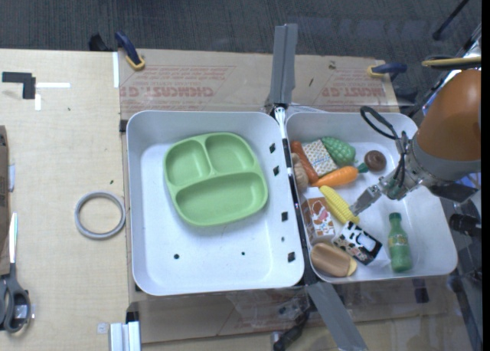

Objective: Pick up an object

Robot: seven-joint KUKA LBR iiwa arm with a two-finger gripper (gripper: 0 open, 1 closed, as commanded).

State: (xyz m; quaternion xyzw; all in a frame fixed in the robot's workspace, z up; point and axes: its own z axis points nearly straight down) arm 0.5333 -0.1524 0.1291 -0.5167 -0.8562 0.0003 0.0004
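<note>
Corn cob (pixel 338 203): one, in the right bin (pixel 429 223), long axis running from upper left to lower right | gripper (pixel 366 198) just right of it, whether open or closed cannot be told | one carrot (pixel 340 176), one green bottle (pixel 397 243), one green plate (pixel 217 178) in the left bin (pixel 153 211).

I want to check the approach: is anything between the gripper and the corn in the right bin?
Nothing visible. The gripper sits just right of the corn, with bare bin floor around it. The carrot lies above the corn.
</note>
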